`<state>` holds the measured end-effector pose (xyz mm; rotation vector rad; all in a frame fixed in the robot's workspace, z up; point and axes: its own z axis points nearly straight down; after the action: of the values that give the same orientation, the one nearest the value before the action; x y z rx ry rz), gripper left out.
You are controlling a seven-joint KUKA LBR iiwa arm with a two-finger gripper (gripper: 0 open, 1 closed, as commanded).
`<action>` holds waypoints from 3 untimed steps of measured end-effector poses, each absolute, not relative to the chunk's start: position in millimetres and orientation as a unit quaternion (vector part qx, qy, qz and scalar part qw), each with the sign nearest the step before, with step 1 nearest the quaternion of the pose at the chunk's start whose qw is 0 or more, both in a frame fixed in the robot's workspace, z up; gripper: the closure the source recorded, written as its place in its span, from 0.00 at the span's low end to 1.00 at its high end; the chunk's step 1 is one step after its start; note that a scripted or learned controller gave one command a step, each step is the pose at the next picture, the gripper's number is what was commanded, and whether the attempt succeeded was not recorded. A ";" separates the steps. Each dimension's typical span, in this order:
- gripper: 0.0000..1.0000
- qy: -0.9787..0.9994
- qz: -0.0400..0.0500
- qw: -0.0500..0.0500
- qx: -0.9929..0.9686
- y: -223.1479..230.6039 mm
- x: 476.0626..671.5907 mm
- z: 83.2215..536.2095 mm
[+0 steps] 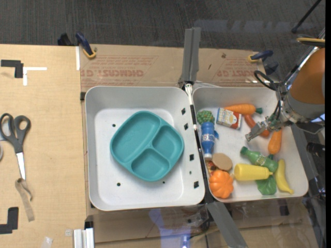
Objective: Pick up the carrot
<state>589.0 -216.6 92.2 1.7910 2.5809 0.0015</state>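
Within the right shallow white bin [300, 159], two orange carrots lie: one long orange carrot [241, 109] at the far wall, one shorter orange carrot [274, 141] just beside the two-finger gripper [260, 130]. Finger spacing cannot be determined. One teal three-compartment plate [147, 145] occupies the left white bin [98, 190]. One pair of scissors [15, 138] lies on the bench.

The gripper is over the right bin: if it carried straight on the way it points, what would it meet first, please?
The gripper points down and leftward. Going on, it would probably reach the bin floor near the green bottle first, though depth is hard to judge from above.
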 end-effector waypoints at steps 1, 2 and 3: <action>0.00 0.896 0.001 0.001 0.444 -221.8 535.3 93.0; 0.00 0.889 0.000 0.000 0.458 -207.6 503.8 92.1; 1.00 0.888 0.001 0.002 0.459 -207.8 504.7 101.4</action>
<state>504.7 -207.8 101.4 1.4420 2.7874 0.0033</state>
